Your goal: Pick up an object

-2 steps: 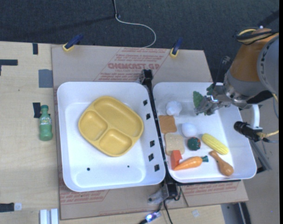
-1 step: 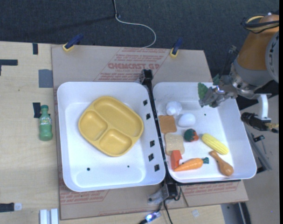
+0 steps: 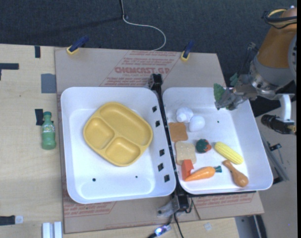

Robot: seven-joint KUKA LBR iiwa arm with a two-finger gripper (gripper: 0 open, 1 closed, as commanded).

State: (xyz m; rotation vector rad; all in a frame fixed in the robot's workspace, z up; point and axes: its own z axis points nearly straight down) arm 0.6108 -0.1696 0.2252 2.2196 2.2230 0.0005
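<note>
Objects for picking all lie in the right bin (image 3: 249, 133), so check them left to right: a tan slice (image 3: 177, 131) and a paler one (image 3: 185, 152) by the left wall, a red block (image 3: 187, 168) and carrot (image 3: 202, 173) along the near edge, two white pieces (image 3: 190, 118) toward the far left corner, a dark berry (image 3: 203, 146), a corn cob (image 3: 228, 152), and a drumstick (image 3: 236, 174) at the near right corner. Left of these, the left bin (image 3: 76, 133) carries a yellow tray (image 3: 117, 133); a green bottle (image 3: 48, 131) lies on the bench.

The gripper (image 3: 224, 101) sits over the right bin's far edge with something green (image 3: 218, 90) at its tip; you cannot tell whether it is gripped. Expect trouble if it descends there: the fingers could strike the rim. The crowded left-side pieces invite a double catch.
</note>
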